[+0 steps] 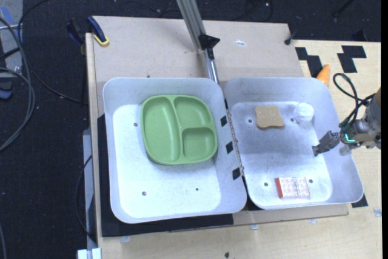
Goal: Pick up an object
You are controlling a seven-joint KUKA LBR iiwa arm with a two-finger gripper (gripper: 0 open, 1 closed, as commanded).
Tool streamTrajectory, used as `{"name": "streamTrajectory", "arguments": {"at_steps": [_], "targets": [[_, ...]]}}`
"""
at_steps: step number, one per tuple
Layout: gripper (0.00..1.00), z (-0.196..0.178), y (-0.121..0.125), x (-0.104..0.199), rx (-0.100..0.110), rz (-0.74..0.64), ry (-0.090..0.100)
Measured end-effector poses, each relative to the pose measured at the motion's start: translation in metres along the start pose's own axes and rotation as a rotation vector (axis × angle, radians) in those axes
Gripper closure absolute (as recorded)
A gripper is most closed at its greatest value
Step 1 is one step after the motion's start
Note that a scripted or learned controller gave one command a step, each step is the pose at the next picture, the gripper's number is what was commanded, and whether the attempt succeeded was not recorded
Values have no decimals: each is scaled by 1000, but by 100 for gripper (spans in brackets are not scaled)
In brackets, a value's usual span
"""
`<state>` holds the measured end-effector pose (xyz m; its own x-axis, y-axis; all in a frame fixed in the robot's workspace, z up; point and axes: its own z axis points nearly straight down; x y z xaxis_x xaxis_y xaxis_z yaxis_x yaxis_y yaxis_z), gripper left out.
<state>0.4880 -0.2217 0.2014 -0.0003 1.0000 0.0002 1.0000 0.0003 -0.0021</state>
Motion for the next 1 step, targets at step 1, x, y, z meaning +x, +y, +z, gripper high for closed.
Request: {"name": "streamTrajectory", "arguments": {"at_steps": [1], "targets": [[0, -1, 1, 0, -2, 0, -1]]}}
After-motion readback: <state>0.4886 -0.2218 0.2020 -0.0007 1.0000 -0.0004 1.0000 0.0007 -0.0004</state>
